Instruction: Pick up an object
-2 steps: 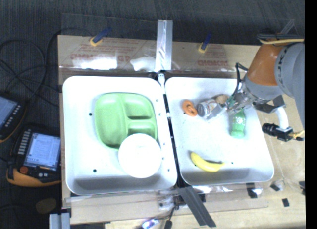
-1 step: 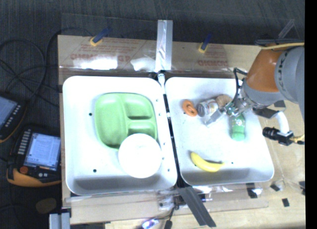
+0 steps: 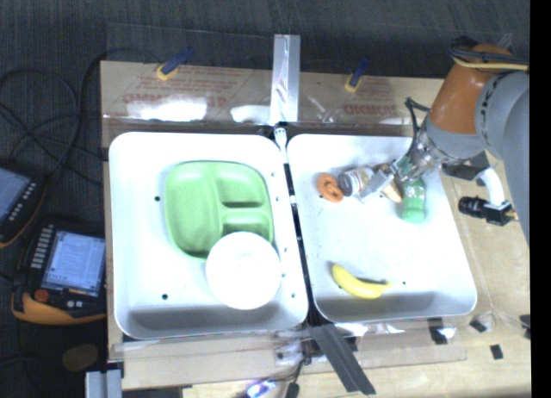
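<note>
Right white bin (image 3: 448, 301), contents: a small green plastic bottle (image 3: 414, 204), a grey-and-clear cylindrical object (image 3: 366, 182), an orange ring-shaped piece (image 3: 328, 187) and a yellow banana (image 3: 358, 282).

The gripper (image 3: 411, 169) is hovering at the bin's upper right, directly above the bottle's top; its opening cannot be told. The bottle is lying just below the gripper, its long axis running toward the bin's near edge.

Left white bin (image 3: 129, 241): a green compartment tray (image 3: 211, 202) and a white round bowl (image 3: 244, 269).

two white bins (image 3: 129, 215); one green tray (image 3: 202, 202), one white plate (image 3: 244, 270), one banana (image 3: 357, 282), one green bottle (image 3: 414, 204), one orange ring (image 3: 328, 187)
</note>
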`<act>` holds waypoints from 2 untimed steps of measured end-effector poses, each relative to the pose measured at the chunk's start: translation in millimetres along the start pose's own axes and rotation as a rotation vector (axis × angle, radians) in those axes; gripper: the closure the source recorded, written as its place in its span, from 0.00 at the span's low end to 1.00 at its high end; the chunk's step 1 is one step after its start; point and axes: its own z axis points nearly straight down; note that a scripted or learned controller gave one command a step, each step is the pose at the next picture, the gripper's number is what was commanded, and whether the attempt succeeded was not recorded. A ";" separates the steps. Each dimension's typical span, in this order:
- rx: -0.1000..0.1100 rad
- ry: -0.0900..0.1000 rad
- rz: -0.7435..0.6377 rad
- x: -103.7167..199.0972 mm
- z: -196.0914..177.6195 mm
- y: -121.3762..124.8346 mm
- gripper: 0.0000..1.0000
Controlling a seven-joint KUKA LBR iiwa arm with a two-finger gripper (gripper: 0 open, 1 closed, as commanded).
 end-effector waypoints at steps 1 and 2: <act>-0.008 -0.021 0.003 -5.5 -11.0 -0.3 1.00; 0.002 -0.018 0.024 -14.8 -70.1 2.0 1.00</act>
